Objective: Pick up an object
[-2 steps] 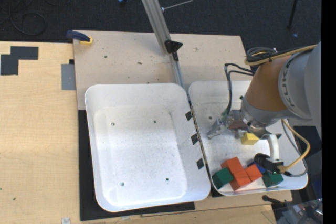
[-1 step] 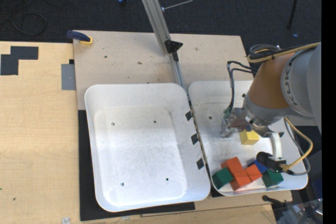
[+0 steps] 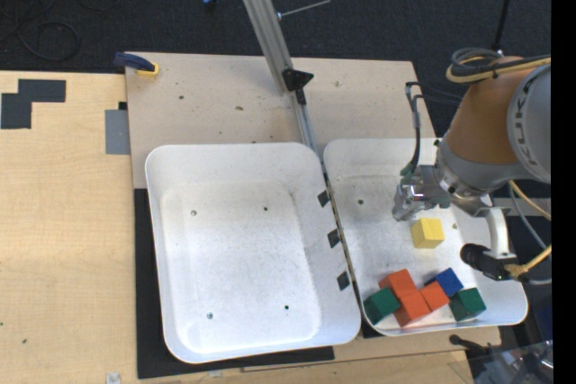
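Fingers (image 3: 409,198) low over right bin (image 3: 369,159), roughly mid-bin, just left and slightly far of yellow block (image 3: 428,232); how far open impossible to tell, nothing visibly between them. Yellow block alone on bin floor, close to fingers, contact unclear. Cluster at near right corner of same bin: orange blocks (image 3: 414,299), green block (image 3: 382,305) at left end, blue block (image 3: 448,281) at far side, second green block (image 3: 468,304) at right end, all bunched together. Left bin (image 3: 180,171) alongside, sharing the middle divider. Grey arm with orange band (image 3: 481,126) entering from right. Both bins on bench (image 3: 216,99).
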Available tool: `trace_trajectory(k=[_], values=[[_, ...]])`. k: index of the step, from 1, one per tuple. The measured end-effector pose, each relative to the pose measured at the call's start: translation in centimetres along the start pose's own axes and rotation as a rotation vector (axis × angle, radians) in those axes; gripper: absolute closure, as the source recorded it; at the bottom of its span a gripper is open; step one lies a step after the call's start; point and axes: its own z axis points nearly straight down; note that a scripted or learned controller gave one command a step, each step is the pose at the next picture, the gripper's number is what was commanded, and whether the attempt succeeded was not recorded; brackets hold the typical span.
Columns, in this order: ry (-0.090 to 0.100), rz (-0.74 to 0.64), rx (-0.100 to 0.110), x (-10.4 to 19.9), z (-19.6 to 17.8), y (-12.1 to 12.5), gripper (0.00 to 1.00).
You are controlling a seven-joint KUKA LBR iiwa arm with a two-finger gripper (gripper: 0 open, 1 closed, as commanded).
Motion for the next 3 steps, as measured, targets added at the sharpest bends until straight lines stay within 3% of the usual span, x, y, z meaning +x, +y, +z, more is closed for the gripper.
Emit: trace_trajectory(k=[2,3], values=[[-0.001,-0.003,-0.001,-0.1,-11.5,-0.2,1.0],[0.002,-0.005,0.007,4.2,-9.8,-0.7,1.0]])
